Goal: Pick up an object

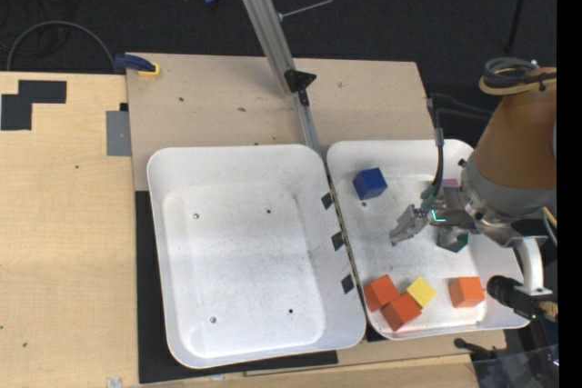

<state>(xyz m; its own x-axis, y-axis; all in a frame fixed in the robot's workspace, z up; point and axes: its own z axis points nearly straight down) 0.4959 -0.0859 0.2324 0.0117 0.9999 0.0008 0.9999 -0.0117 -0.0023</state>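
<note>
A blue cube [369, 183] is sitting in the upper left part of the right bin [400, 154], right of centre in the frame. Along that bin's lower edge, two red-orange blocks [391, 302] are lying touching each other, a yellow block [421, 292] is resting just beside them on the right, and an orange cube [466, 291] is sitting a little further right, apart from the yellow one.

The gripper [420, 223] is hovering over the middle of the right bin, between the blue cube and the lower row of blocks. How its fingers are standing I cannot tell; nothing is showing between them.

The left bin [182, 195] is lying beside it in the lower centre. A slanted aluminium bar [269, 32] is rising toward the top centre.
</note>
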